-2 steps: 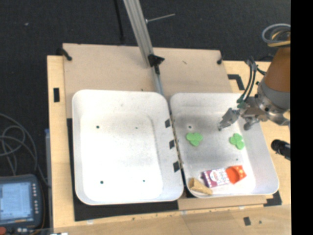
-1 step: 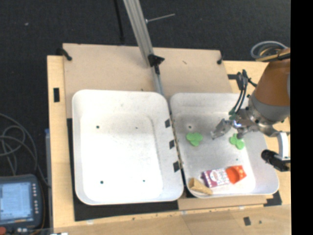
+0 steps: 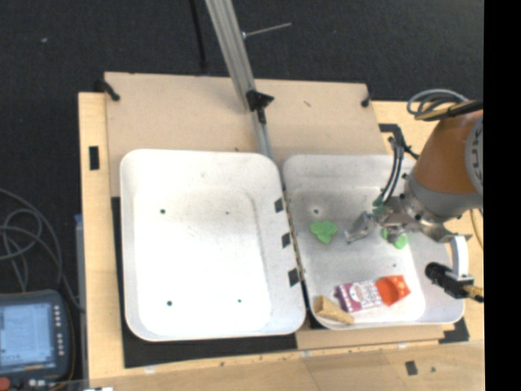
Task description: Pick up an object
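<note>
Hung gripper [image 3: 358, 233] over right bin [image 3: 342, 177], just right of green piece [image 3: 324, 232]; carton [image 3: 370, 294] lay nearer.

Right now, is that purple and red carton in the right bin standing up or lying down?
Lying down. The carton rests flat on its side along the right bin's near edge, its red end pointing right.

The two shallow white plastic bins [image 3: 203, 243] look smooth and faintly glossy, the right one [image 3: 342, 186] scuffed grey, and they sit on a matt pale wooden bench [image 3: 212, 108] over rough dark carpet at twelve o'clock. A ribbed, silvery metal rail [image 3: 228, 31] slants down to the bins. The small green lump [image 3: 324, 231] looks soft and matt, the purple-and-white printed carton [image 3: 360, 296] at five o'clock slightly shiny, and the arm's orange band [image 3: 448, 157] glossy.
</note>
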Robot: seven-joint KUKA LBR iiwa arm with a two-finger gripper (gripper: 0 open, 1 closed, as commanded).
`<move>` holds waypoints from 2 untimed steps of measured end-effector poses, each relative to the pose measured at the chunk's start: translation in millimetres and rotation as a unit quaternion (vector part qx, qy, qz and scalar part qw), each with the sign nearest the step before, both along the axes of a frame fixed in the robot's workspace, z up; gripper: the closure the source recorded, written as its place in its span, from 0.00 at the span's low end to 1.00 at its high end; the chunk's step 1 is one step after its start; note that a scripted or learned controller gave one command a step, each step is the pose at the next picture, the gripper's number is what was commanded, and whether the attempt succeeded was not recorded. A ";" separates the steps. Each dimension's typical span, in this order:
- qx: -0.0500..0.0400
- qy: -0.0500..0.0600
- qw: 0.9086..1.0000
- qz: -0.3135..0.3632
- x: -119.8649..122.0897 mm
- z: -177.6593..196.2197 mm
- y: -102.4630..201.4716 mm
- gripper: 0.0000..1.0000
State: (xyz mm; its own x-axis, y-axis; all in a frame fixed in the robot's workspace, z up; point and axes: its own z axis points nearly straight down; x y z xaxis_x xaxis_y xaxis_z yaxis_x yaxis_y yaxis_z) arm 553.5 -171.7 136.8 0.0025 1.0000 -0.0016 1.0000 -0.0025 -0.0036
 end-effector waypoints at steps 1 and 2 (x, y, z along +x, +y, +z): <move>0.000 -0.005 1.000 -0.003 2.5 14.0 -0.1 1.00; 0.000 -0.005 1.000 0.002 14.4 68.0 -2.2 1.00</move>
State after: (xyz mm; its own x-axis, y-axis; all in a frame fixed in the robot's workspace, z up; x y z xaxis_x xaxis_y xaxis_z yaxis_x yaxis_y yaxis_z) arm 567.9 -173.9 204.9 -0.0023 1.0000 -0.0025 1.0000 0.0023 0.0071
